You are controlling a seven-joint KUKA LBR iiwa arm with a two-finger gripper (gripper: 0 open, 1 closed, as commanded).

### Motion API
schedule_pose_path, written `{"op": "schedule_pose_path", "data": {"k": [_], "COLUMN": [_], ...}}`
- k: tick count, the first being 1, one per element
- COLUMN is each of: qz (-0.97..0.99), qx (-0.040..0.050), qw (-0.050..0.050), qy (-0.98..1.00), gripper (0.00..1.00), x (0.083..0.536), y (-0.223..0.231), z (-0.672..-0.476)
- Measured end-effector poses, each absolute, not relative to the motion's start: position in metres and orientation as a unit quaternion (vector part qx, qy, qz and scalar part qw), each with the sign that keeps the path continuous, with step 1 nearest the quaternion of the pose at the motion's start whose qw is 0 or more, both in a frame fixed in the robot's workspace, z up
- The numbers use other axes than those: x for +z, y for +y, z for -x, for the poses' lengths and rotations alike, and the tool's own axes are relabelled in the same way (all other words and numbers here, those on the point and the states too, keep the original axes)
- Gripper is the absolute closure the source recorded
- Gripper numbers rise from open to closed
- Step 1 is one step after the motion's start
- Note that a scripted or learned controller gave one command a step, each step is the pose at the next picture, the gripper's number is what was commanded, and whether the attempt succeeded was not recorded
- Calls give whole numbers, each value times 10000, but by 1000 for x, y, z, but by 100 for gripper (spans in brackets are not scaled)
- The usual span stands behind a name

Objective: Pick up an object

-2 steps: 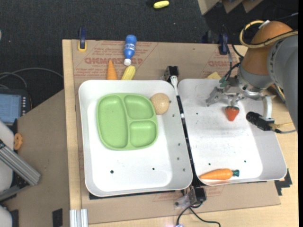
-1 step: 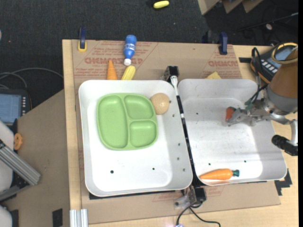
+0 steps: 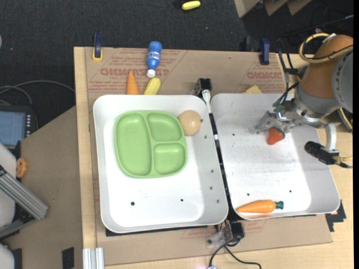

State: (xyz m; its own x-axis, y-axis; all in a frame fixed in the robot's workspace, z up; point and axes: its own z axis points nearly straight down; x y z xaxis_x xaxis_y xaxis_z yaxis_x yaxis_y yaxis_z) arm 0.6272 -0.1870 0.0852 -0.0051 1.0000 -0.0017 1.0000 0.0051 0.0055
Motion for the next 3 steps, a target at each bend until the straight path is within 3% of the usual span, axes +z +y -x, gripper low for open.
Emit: {"op": "schedule_pose_path", "data": {"k": [1, 2, 3], "qz": [-7065, -7061, -7046], "qx": [14, -2, 29], "qw": [29, -23, 19], "qy": [7077, 7081, 7096], "gripper": [100, 100, 100], "x": [96, 85, 191], "y": [-189, -139, -66], "z": [-626, -590, -567]}}
